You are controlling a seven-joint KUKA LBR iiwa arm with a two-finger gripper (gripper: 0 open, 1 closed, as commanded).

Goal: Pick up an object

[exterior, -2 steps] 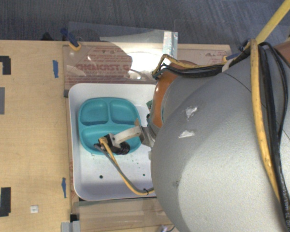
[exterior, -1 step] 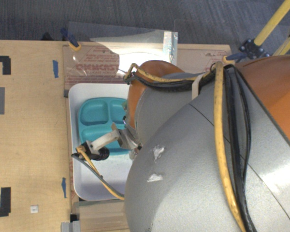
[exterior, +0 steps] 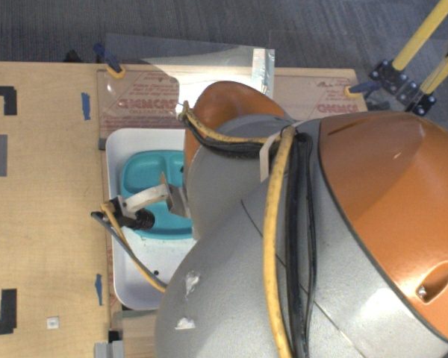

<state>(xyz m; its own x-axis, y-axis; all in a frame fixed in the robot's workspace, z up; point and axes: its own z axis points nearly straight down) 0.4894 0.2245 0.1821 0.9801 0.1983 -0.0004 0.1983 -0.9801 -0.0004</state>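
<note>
The teal dish (exterior: 143,171) lies in the white bin (exterior: 116,146), just by the gripper (exterior: 175,194). I cannot tell if the gripper is open or shut. It could slip off the dish's smooth edge.

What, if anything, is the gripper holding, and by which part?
Cannot tell: the gripper is at the teal dish in the white bin; the arm hides any hold.

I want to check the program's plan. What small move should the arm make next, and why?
Probably lower the hand slightly, straight down. It is over the teal dish in the white bin, and I cannot tell that the dish is gripped yet.
</note>
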